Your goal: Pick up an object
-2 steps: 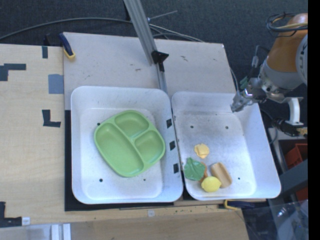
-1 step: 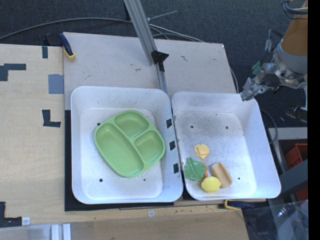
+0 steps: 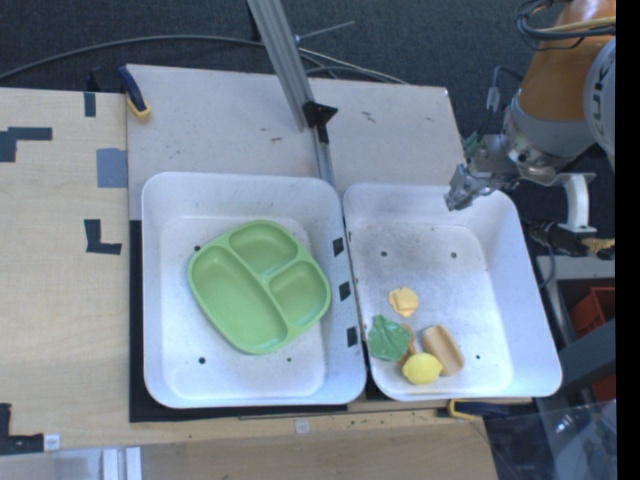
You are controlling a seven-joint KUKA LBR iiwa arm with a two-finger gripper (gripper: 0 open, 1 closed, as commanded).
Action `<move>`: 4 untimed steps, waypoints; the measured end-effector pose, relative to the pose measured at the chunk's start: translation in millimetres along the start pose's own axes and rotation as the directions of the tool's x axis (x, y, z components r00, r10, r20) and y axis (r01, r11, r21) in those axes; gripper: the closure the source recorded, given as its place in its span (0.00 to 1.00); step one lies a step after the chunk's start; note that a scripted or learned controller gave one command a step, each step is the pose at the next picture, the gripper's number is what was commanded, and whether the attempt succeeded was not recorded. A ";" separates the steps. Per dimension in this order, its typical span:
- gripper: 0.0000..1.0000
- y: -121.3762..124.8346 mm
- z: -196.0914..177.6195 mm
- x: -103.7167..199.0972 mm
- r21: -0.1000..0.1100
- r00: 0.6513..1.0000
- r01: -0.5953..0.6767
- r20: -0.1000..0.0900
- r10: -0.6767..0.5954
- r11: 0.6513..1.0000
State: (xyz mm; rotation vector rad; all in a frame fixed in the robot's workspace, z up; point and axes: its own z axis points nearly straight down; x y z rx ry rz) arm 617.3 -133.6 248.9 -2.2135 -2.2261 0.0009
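Note:
In the right bin point(image 3: 500, 258) lie several small toy foods near its front: a pale yellow piece point(image 3: 403, 301), a green leafy piece point(image 3: 389, 339), a tan bread-like piece point(image 3: 441, 348) and a yellow lemon point(image 3: 422, 369). My gripper point(image 3: 462, 194) hangs over the back right corner of that bin, well away from the foods. Nothing shows between its fingers. The grey arm with its orange band point(image 3: 560, 78) reaches in from the right.
The left bin point(image 3: 160, 268) holds a green divided plate point(image 3: 260, 285). A metal pole point(image 3: 285, 48) slants across the back of the bench toward the seam between the bins. A wooden table lies to the left.

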 end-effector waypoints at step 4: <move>1.00 -38.8 13.3 198.5 0.001 1.000 0.001 0.000 -0.001 1.000</move>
